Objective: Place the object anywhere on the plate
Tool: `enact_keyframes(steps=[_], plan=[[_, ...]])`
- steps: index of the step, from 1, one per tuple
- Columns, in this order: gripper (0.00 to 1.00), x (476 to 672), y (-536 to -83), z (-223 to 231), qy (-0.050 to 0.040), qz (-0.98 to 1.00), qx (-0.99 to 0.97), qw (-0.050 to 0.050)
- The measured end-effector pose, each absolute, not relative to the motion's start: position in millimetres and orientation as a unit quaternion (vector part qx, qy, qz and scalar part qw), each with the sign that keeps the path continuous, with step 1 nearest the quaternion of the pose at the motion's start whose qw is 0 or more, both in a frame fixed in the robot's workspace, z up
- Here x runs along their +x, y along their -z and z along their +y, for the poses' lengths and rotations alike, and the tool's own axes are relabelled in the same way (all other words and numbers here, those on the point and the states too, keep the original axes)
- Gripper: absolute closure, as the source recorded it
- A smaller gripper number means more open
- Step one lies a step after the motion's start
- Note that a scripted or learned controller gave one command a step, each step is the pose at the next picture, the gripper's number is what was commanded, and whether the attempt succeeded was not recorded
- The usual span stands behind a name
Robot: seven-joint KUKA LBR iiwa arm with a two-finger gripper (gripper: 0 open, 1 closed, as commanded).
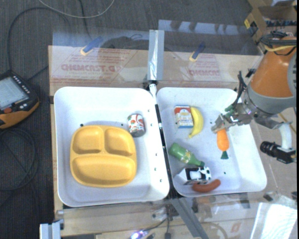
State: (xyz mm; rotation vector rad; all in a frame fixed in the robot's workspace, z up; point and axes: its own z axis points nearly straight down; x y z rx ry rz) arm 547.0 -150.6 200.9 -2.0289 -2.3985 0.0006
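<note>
Carrot (222, 141) just below claw (221, 122) (touching?)

Brown bench (109, 68), two white bins touching side by side, left bin (65, 103), right bin (249, 163)

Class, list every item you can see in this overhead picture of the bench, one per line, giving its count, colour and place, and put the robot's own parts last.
Plate: 1, yellow, three compartments, in left bin.
Can: 1, red and white, left bin, by the plate's upper right corner.
Left bin: 1, white, left half of bench.
Right bin: 1, white, right half of bench.
Carton: 1, white and orange, right bin, top.
Banana: 1, yellow, right of carton.
Bottle: 1, green, right bin, centre left.
Cow toy: 1, black and white, right bin, bottom.
Sausage: 1, red, below cow toy.
Carrot: 1, orange, right bin, just below gripper.
Handheld controller: 1, black and orange, floor, far left.
Arm: 1, grey and orange, right.
Gripper: 1, above carrot.
</note>
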Motion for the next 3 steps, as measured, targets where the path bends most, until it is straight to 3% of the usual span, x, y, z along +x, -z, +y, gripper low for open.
enact_keyframes(steps=[1,2,3], plan=[[1.0,541.0,-225,-76,-0.0005,-0.816,-0.578,0.0],[1.0,551.3,-238,-10,-0.0004,-0.827,-0.562,0.0],[1.0,564.0,-185,71,-0.0012,-0.812,-0.584,0.001]])
